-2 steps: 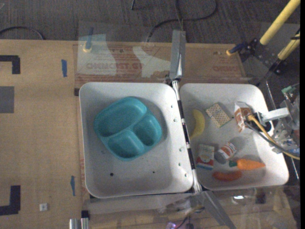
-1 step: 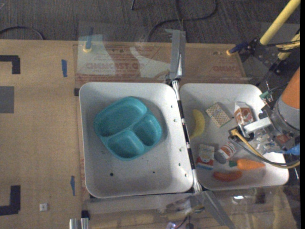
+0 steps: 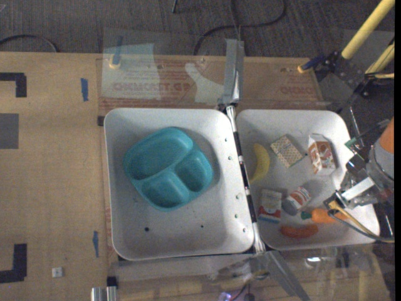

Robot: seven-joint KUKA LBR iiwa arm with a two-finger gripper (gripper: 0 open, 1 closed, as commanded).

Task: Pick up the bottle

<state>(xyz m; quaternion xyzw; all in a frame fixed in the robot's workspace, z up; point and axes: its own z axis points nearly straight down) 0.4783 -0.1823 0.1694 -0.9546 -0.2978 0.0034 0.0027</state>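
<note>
The bottle (image 3: 296, 200) is small, with a grey cap and a white body bearing a red-orange label. It lies on its side in the lower middle of the right bin (image 3: 332, 119). The gripper (image 3: 344, 199) hangs over that bin's right side, just right of the bottle and apart from it, right above an orange carrot (image 3: 323, 216). Nothing shows held in it.
Around the bottle lie a white, red and blue box (image 3: 270, 205), a red sausage (image 3: 299, 231), a yellow banana (image 3: 260, 160), a tan cracker (image 3: 287, 150) and a white-and-red carton (image 3: 321, 155). The left bin (image 3: 119, 168) holds a teal divided plate (image 3: 167, 167).
</note>
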